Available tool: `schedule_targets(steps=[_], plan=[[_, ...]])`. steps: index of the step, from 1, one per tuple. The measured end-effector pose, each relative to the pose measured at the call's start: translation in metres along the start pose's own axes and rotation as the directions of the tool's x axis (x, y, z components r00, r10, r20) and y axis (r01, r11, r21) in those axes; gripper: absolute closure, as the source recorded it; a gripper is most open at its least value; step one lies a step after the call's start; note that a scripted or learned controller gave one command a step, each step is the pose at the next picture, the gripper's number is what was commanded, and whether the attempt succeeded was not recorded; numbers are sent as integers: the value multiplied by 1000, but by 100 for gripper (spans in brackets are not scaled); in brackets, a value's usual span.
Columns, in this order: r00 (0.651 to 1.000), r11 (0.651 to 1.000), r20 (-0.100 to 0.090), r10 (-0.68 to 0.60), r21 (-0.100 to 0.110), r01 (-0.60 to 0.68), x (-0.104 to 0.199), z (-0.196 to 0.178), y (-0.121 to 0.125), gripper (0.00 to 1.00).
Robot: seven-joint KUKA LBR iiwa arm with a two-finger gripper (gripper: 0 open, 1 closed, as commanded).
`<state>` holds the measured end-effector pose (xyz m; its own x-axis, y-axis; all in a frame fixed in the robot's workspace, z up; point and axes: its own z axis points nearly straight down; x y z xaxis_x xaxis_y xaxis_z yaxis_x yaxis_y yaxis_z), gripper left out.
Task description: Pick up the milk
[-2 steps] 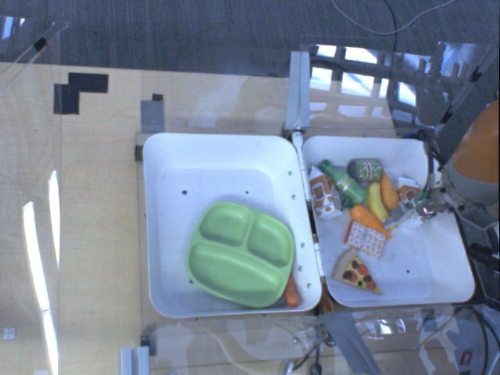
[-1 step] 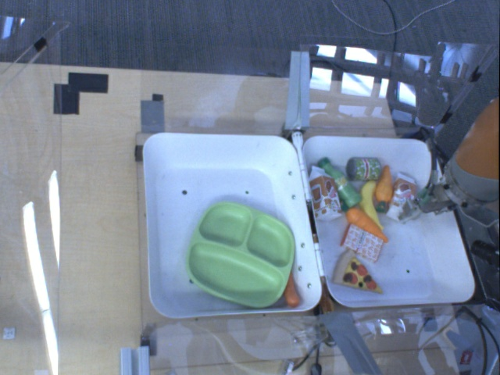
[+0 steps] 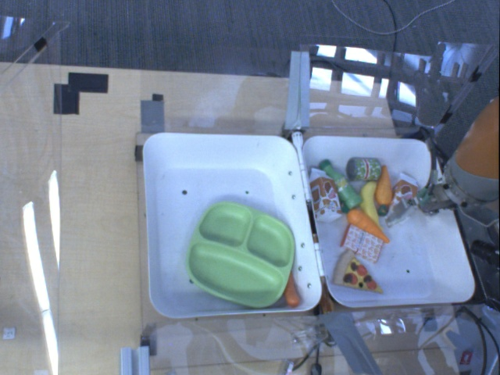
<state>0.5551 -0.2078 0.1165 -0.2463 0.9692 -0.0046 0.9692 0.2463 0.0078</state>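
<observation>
The milk (image 3: 324, 196), a small white carton with brown print, stands at the left side of the right bin (image 3: 437, 276), against the wall between the bins. A second small white and red carton (image 3: 405, 189) sits near the bin's right side. My gripper (image 3: 412, 203) comes in from the right, low over the bin floor, right beside that second carton and well to the right of the milk. The grey arm with its orange band (image 3: 478, 151) rises behind it at the right edge.
Between milk and gripper lie a green bottle (image 3: 343, 184), a green can (image 3: 363, 169), a banana (image 3: 369, 200) and two carrots (image 3: 383, 186) (image 3: 366, 223). A cracker box (image 3: 362, 243) and pizza slice (image 3: 357, 273) lie nearer. The left bin (image 3: 180, 170) holds a green divided plate (image 3: 241, 254).
</observation>
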Motion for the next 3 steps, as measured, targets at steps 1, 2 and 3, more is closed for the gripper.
schedule_targets(steps=[1,2,3], plan=[[997,997,-3,-78,3,78,12,-25,33,0],[996,995,18,-92,-23,93,-9,1,54,0],[995,995,21,-95,-25,95,-11,-13,56,100]])
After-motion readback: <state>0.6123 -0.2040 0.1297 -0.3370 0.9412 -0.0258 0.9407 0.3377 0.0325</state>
